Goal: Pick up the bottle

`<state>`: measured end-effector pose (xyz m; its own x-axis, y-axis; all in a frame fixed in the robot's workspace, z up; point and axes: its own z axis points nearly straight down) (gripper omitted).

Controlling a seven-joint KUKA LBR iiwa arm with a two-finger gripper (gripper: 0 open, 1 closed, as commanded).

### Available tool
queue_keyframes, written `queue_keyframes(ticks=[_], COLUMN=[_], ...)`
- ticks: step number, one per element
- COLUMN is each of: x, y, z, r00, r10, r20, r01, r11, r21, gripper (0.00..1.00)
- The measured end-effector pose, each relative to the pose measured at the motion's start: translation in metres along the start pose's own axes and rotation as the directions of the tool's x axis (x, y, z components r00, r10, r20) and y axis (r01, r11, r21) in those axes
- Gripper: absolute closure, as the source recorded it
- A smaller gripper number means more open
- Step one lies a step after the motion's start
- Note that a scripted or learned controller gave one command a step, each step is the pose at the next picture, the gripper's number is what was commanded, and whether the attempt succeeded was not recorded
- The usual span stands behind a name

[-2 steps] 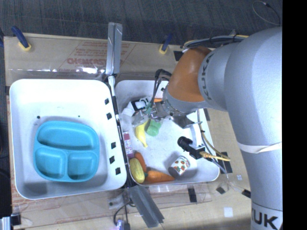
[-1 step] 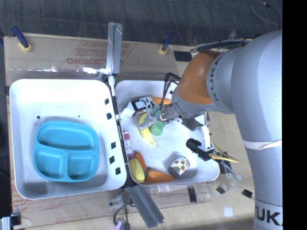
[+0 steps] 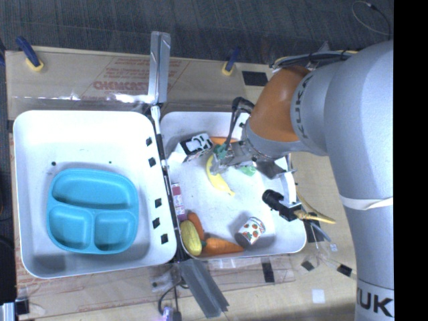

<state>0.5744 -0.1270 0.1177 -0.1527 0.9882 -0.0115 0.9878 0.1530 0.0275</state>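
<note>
– Camera view: where has the arm got to?

– The gripper (image 3: 225, 155) hangs over the right bin (image 3: 289, 245), at about 12 o'clock of its floor, with the orange band of the arm (image 3: 281, 109) just behind it at 2 o'clock. A banana (image 3: 218, 176) lies right under it, toward 6 o'clock, and something small and green (image 3: 249, 170) sits at its 4 o'clock.

– Is it wide, narrow, or holding anything?

– I cannot tell; the tip is too small and cluttered. Nothing visibly hangs from it.

– And the bottle?

– I take it to be the slim thing with the dark red label, the bottle (image 3: 177, 200), lying along the bin's wall at 9 o'clock. It is near the gripper but clear of it, toward its 8 o'clock, with a corn cob (image 3: 190, 237) and a carrot (image 3: 215, 245) beyond it at 6 o'clock.

– So how far along?

– Early, by my judgement. The bottle is still down in the bin, not gripped and not lifted. What is left: shift over toward 8 o'clock, come down on it, close, and raise it.
</note>
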Motion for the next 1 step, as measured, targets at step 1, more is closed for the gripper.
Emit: queue_keyframes(ticks=[1], x=[-0.0574], y=[-0.0374], z=[0.0198], r00=[0.997], r10=[-0.075], r20=[-0.015], r01=[0.075], r11=[0.997], r21=[0.029], gripper=[1.0])
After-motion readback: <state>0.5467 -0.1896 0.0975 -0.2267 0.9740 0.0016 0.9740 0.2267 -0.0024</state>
